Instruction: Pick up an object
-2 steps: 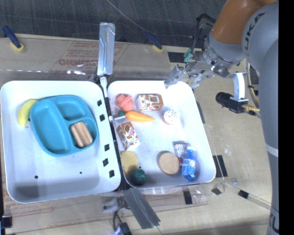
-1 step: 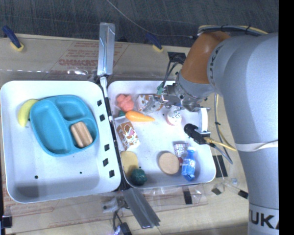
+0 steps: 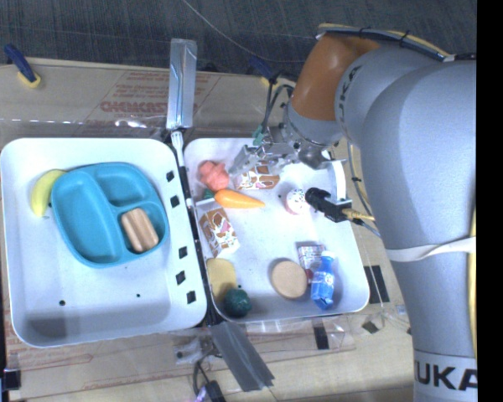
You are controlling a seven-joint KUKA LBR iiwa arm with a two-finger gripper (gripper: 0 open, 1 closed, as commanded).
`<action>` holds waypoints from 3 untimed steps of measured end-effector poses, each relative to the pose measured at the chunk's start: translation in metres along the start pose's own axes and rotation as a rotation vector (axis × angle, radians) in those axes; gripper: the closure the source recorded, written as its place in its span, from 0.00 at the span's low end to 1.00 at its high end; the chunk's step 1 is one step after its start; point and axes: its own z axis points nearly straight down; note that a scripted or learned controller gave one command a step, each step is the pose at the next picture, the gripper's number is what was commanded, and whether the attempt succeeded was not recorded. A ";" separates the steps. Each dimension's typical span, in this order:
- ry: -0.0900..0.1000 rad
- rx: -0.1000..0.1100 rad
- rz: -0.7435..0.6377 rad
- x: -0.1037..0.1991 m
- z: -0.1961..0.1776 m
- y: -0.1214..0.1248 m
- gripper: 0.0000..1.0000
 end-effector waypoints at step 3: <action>-0.003 -0.008 -0.075 0.010 -0.081 0.001 0.00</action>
